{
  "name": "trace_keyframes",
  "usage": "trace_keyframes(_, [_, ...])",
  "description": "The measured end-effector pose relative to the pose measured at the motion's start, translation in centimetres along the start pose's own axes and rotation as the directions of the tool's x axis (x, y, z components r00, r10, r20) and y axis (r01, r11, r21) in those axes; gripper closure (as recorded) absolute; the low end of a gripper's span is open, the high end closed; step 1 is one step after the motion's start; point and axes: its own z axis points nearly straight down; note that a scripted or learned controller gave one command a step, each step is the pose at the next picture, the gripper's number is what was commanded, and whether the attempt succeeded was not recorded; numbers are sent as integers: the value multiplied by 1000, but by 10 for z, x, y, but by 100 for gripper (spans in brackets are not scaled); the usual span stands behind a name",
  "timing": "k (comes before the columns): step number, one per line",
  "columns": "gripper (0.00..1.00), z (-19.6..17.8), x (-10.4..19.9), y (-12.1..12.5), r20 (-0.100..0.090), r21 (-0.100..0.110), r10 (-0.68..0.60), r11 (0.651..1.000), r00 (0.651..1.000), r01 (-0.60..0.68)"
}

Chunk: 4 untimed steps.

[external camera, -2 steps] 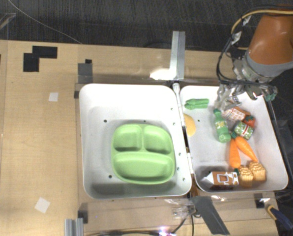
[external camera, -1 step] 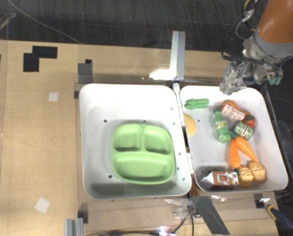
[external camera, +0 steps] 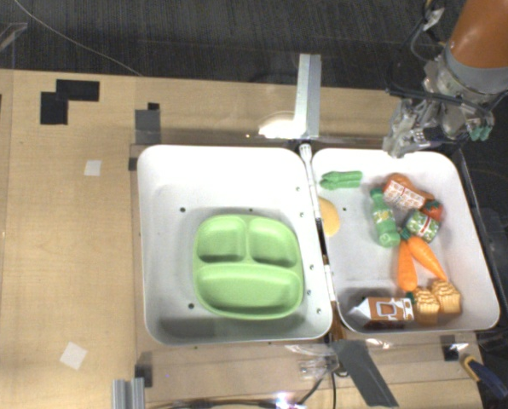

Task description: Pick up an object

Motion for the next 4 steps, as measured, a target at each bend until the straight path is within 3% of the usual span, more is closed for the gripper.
trace_keyframes(1, [100, 75, 14, -59, -17, -10, -347, 938, 938, 347])
trace_keyframes(2, [100, 21, 13, 44, -10, -6, -133, 991, 991, 133])
trace_keyframes(3, [100, 132, 30, -40, -22, -11, -259, 966, 965, 259])
trace_keyframes(4, [100, 35, 2, -17, -5, -1, -314, 949, 949, 314])
